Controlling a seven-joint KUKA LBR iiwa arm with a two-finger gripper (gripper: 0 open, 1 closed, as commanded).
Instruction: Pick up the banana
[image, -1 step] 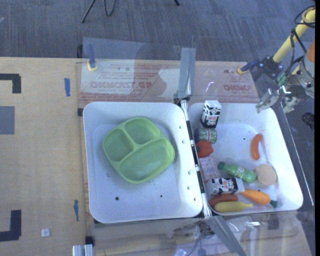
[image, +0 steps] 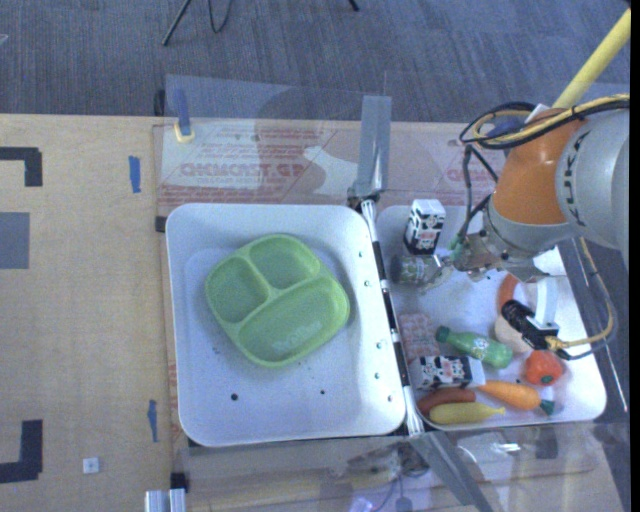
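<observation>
Plywood surface (image: 80, 330) fills the left side of my feed, marked with black tape corners and short blue strips, and both white bins sit on it toward the middle and right. Nearest me, along the bottom edge of the right bin (image: 592, 400), I can see the banana (image: 464, 413) lying flat, with a red sausage-like piece (image: 445, 398) touching it just above and a carrot (image: 513, 396) just beside it to the right. A small black-and-white carton (image: 442, 371) lies on its side above those, next to a green bottle (image: 477, 346) and an orange-red fruit (image: 544, 368). The left bin (image: 190, 400) carries a green divided plate (image: 278, 298), tilted slightly in the frame. Farther up in the right bin, a second small carton (image: 424, 224) stands upright. The gripper (image: 462, 258) hangs low beside it at the upper middle of that bin, well apart from the banana; I cannot tell how it is set. Beyond the bins lies grey carpet.
</observation>
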